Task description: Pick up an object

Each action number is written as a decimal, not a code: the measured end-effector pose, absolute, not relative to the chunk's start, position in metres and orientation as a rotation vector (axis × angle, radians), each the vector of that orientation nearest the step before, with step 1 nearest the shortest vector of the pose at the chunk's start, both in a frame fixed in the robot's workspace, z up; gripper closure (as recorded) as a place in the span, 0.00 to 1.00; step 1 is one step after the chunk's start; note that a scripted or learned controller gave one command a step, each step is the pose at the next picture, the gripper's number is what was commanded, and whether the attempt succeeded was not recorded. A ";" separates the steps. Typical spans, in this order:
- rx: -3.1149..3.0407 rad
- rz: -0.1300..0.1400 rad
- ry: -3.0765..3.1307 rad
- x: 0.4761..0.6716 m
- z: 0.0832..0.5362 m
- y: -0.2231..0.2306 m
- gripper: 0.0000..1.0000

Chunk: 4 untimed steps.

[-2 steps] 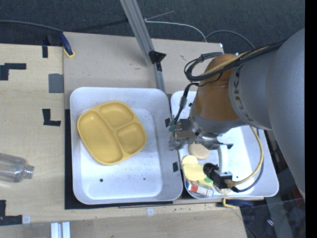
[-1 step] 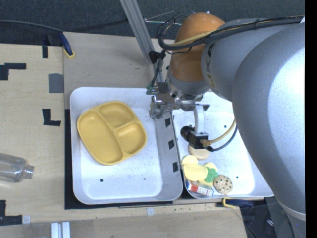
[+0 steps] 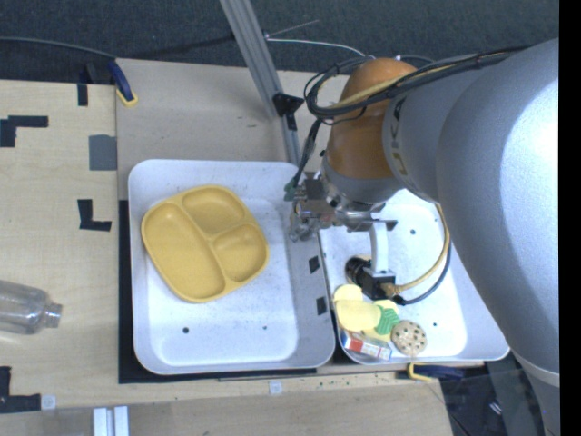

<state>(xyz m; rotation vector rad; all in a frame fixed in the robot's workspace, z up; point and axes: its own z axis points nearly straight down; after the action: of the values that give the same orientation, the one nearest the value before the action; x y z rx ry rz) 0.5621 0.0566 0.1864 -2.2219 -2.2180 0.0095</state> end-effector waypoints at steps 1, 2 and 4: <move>-2.221 0.007 -2.219 0.544 0.188 0.042 1.00; -2.223 0.001 -2.222 0.583 0.188 0.008 1.00; -2.220 -0.003 -2.227 0.675 0.188 0.001 1.00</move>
<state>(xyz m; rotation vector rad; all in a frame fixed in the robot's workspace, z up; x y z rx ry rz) 0.6752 0.0012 0.1883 -2.2198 -2.2271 -0.0025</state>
